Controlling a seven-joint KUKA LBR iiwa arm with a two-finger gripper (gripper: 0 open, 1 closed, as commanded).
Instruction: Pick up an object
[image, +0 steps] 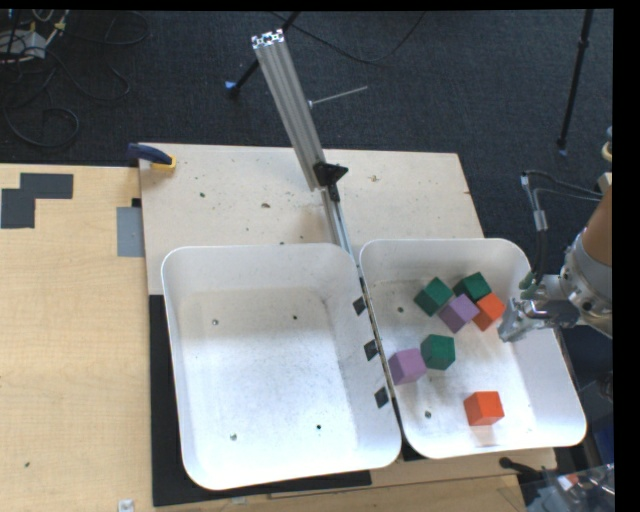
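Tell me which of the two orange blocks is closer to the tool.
The orange block in the upper cluster, touching a purple block, lies just left of the tool. The other orange block sits alone lower in the right bin.

My gripper (518, 318) is hovering at the right bin's (545, 425) right edge, just beside an orange cube (489, 311). Green cubes (433, 296), purple cubes (458, 312) and another orange cube (484, 408) are lying scattered inside.

A slanted aluminium rail (296, 108) and a blue-handled clamp (150, 155) occupy the bench (240, 195).
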